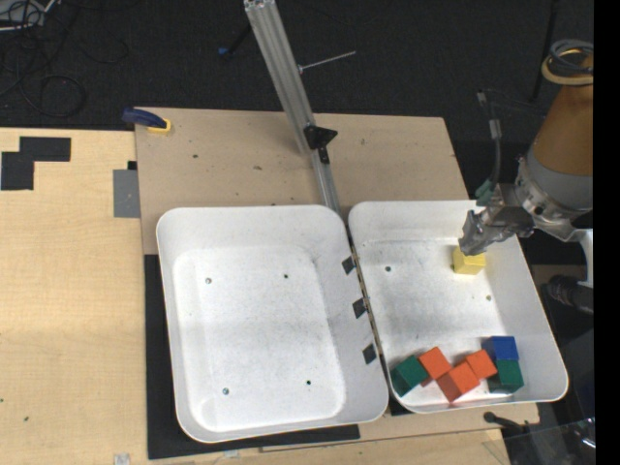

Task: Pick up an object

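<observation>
The gripper (473, 240) hangs over the far right part of the right bin (426, 223), with the grey arm and its orange band coming in from the right. A small yellow block (469, 263) sits directly under the gripper's tip and touches or nearly touches it. Whether the block is held or resting on the bin floor is unclear. A cluster of blocks lies at the bin's near edge: a green one (410, 373), orange ones (435, 361) (480, 364), a red-orange one (459, 383), a blue one (502, 348) and another green one (509, 375).
The left bin (170, 229) lies beside the right one, with black clips along the shared wall (356, 306). A slanted aluminium rail (287, 76) rises behind the bins. A small blue and yellow item (147, 119) lies at the bench's far left corner.
</observation>
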Robot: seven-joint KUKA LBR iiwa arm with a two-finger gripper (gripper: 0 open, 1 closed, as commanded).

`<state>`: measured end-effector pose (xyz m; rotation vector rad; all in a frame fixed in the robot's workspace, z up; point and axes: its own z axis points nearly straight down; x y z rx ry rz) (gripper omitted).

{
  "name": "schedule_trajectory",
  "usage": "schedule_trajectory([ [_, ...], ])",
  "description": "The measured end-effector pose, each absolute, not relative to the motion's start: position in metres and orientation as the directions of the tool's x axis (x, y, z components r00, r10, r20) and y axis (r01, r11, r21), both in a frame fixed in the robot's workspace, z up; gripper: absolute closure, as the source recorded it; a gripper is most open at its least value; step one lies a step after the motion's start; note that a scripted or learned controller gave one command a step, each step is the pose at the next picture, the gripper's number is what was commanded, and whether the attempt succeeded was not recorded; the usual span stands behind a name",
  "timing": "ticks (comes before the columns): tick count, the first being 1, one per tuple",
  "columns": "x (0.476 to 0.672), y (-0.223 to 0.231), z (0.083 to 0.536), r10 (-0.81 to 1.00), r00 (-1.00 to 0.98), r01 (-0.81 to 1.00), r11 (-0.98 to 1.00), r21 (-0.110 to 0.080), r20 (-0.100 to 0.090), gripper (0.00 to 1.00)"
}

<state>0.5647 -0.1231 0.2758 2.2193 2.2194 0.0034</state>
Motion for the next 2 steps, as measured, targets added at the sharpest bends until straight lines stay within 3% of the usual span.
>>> schedule_trajectory([
  [2, 0.55, -0.028, 0.267, 1.0, -0.005, 1.0, 0.005, -0.005, 0.003, 1.0],
])
